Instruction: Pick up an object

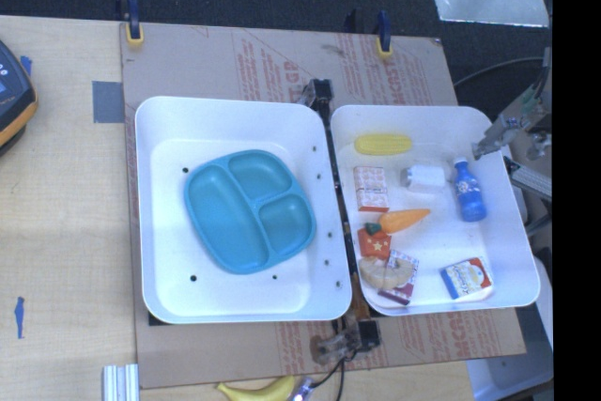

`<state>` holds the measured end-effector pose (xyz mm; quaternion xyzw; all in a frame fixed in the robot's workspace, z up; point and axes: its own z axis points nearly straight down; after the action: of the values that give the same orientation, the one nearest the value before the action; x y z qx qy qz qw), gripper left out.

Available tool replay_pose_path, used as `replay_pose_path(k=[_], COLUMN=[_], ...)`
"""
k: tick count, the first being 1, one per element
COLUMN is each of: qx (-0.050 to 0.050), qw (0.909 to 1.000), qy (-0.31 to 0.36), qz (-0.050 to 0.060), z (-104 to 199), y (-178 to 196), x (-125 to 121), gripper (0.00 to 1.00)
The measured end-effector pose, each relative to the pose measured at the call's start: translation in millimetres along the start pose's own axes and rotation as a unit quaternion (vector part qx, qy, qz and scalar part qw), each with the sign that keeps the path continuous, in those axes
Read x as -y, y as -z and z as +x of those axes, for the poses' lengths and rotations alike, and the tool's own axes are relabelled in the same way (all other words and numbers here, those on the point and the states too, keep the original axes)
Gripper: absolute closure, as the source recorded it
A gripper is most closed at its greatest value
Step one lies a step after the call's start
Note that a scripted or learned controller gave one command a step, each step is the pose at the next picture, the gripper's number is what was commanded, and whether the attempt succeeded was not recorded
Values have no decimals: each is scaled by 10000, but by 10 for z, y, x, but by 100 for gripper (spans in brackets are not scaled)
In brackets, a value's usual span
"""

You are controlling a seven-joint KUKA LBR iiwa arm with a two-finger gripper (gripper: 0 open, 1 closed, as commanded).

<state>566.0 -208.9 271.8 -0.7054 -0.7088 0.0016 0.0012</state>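
Left bin (150,202): you have one divided plate (249,209) lying in its middle.

Right bin (507,239), touching the left one along your shared edge:
- corn cob (382,144) at the far side
- packet (371,188) just in front of it
- small cup (424,177) right of the packet
- bottle (469,192) further right
- carrot (406,220) mid-bin
- box (375,244) beside the carrot's left end
- wrapped snack (392,275) in the near left corner
- carton (467,280) in the near right

Your banana (255,388) lies on the bench before both bins.
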Motion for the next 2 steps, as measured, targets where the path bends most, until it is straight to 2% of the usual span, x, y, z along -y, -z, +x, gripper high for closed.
replay_pose_path(k=[1,2], qx=[15,8], qw=[10000,10000], qy=[-10,-3], qz=[-67,-62], z=[-42,-21], y=[-1630,-1709], x=[-218,-591], gripper=[0,0])
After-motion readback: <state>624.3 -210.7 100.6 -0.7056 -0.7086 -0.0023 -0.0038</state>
